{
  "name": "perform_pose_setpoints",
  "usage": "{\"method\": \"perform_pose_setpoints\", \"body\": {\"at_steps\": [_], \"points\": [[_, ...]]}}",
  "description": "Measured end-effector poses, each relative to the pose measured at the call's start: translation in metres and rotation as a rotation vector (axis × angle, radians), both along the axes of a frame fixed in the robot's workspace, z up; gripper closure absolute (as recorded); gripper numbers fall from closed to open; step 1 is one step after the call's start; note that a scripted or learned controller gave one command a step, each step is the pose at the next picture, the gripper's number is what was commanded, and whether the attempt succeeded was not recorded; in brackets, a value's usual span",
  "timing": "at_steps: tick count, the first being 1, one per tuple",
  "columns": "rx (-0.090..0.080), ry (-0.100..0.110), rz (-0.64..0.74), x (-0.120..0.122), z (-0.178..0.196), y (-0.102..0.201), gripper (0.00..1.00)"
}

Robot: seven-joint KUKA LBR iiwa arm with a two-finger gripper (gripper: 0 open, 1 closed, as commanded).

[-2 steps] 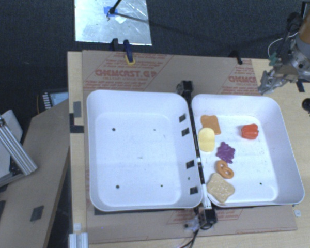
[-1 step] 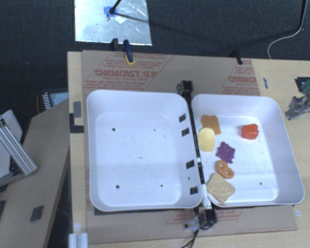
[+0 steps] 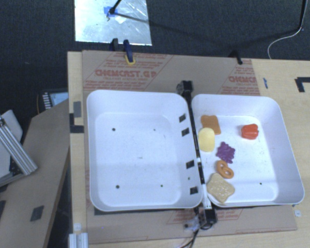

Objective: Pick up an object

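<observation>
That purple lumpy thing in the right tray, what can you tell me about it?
The purple thing looks like a small toy bunch of grapes, knobbly and matte, likely plastic. It lies flat on the right bin's white floor, near the middle-left. A pale yellow piece sits up-left of it and a pretzel-shaped piece just below; whether it touches either is too close to tell.

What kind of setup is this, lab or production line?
Probably a lab test bench for robot picking: two white bins clipped together on a wooden bench, toy food like a red pepper and pretzel, and a loose cable on dark carpet.
</observation>
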State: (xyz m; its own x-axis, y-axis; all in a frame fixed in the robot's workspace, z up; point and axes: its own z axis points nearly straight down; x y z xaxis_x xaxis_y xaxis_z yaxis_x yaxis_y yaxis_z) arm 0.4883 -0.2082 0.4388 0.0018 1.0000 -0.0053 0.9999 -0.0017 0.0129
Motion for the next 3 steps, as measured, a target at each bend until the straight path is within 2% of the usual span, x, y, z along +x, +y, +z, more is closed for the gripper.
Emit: {"method": "perform_pose_setpoints", "body": {"at_steps": [1,2,3], "points": [[0.005,0.008,0.012,0.007,0.002,0.082,1.0],[0.007,0.007,0.016,-0.001,0.021,0.17,1.0],[0.007,0.01,0.014,-0.002,0.003,0.26,1.0]]}}
